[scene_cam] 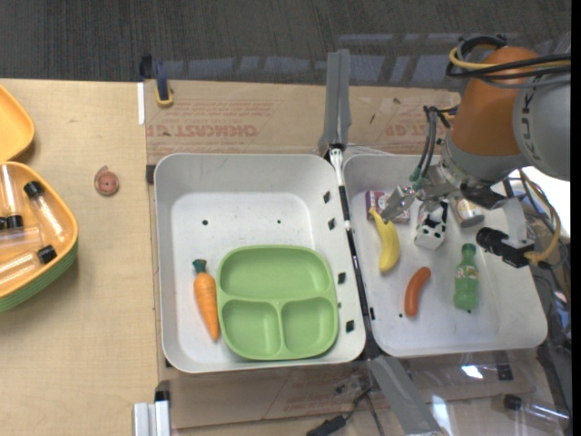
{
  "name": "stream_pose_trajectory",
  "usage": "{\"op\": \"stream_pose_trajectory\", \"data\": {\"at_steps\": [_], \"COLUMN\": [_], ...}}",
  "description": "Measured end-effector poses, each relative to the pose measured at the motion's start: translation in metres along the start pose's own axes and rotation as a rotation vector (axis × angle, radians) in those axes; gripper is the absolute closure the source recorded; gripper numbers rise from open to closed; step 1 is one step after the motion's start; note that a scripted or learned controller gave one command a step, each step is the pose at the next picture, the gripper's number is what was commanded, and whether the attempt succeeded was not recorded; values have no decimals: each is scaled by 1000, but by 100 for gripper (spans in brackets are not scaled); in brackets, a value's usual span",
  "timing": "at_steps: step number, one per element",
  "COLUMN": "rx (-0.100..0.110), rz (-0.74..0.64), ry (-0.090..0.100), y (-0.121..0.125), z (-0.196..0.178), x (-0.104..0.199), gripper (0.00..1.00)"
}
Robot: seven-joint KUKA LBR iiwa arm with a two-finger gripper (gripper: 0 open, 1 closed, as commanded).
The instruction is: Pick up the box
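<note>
A small purple and white box [373, 203] lies in the right bin [454, 339], near its left wall at the back. Part of the box is hidden behind the top of a yellow banana [388, 242] and the gripper. My gripper [397, 207] hangs low over the bin just right of the box, close to it or touching it. Nothing is seen held in it. The grey arm with its orange band [495, 98] reaches in from the upper right.
The right bin also holds a black-and-white spotted carton [431, 228], an orange sausage [416, 291] and a green bottle [466, 278]. In the left bin [182, 243] lie a green divided plate [276, 302] and a carrot [206, 301]. Cables [536, 234] hang at the right.
</note>
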State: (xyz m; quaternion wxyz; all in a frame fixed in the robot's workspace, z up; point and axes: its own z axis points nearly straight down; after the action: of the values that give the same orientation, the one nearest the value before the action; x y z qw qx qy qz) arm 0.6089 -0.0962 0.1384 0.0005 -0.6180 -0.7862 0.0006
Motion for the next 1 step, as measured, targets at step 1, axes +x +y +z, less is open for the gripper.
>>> {"op": "stream_pose_trajectory", "data": {"at_steps": [1], "rx": [-44], "rz": [-167], "ry": [-23], "y": [-68], "z": [29], "x": [-8], "gripper": [0]}}
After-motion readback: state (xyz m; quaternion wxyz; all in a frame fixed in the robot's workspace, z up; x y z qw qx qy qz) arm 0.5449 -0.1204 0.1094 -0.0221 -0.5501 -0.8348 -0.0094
